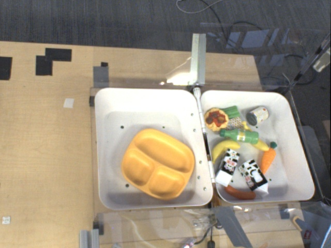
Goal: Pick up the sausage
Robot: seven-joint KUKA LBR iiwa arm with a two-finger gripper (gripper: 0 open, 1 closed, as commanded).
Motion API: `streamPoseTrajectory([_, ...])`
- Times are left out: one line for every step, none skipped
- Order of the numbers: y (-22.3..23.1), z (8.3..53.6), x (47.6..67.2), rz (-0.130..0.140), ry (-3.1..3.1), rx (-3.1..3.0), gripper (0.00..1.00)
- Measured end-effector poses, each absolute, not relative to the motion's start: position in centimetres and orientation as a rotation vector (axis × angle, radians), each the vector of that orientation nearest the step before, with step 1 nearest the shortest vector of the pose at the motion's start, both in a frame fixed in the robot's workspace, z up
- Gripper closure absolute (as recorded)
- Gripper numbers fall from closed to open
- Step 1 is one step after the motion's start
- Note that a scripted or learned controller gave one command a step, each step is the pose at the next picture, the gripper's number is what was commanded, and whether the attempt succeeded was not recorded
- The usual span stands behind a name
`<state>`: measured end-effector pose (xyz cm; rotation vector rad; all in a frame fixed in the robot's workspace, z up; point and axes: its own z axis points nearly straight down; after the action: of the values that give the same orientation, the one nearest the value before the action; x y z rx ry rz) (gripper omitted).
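Two white bins are seen side by side on the bench (46, 154), divided by a narrow rail.

The left bin (111, 112) is occupied by a yellow tray (158, 163) with three compartments, set slightly askew towards the bin's near half.

The right bin (289, 133) is occupied by a group of small items. The sausage (240, 192) is found at the near edge of this group, lying flat on the bin floor close to the near wall, its length running roughly across the view. Just behind it two cartons with a black-and-white cow pattern are noted: one (228, 166) on the left and one (254, 175) on the right, the latter appearing to touch or nearly touch the sausage. A banana (221, 150) is seen behind the left carton, beside the rail. A carrot (268, 158) with a green top is placed to the right of the cartons, pointing towards the near side. A green bottle (239, 135) is laid across the middle of the group. Behind it a small pizza (216, 118) is recorded next to the rail, with a green item (231, 111) just beside it that cannot be identified. A tin (257, 115) is laid on its side towards the far right.

The tool cannot be assessed; whether it is released or clenched cannot be told.

A black cable (217, 6) is seen on the dark floor beyond the bench.
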<state>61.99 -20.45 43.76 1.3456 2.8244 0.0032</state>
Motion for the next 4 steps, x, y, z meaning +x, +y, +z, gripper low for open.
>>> streamPoseTrajectory([-20.4,43.9,63.1,0.002,2.951,1.032,1.00])
streamPoseTrajectory([-20.4,43.9,66.3,0.000,3.054,0.664,1.00])
streamPoseTrajectory([-20.2,45.4,66.4,0.000,3.040,0.656,1.00])
streamPoseTrajectory([-20.1,46.9,66.6,-0.001,3.026,0.649,1.00])
